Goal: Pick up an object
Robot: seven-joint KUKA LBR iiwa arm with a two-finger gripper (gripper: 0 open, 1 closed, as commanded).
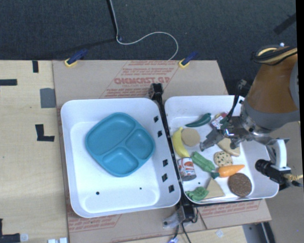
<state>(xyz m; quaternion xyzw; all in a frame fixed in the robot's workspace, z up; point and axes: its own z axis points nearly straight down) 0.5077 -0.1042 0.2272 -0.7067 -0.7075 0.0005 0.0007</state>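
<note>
The right bin [251,100] holds several toy foods: a yellow banana [179,142], a tan round piece [191,137], a dark green pepper [198,121], a green cucumber [203,161], a small can [187,168], a chip cookie [222,158], an orange carrot [229,170], a brown patty [239,184] and a pale wedge [214,188]. My gripper [221,142] hangs low over the middle of this bin, just above the cookie. It is open, with one dark finger [209,141] reaching left toward the tan piece. Nothing sits between the fingers.
The left bin [75,147] carries a blue three-part plate [120,143]. A black divider [165,143] separates the bins. Both rest on a cardboard sheet [140,76]. A black part of the arm [272,171] overhangs the right bin's near right corner.
</note>
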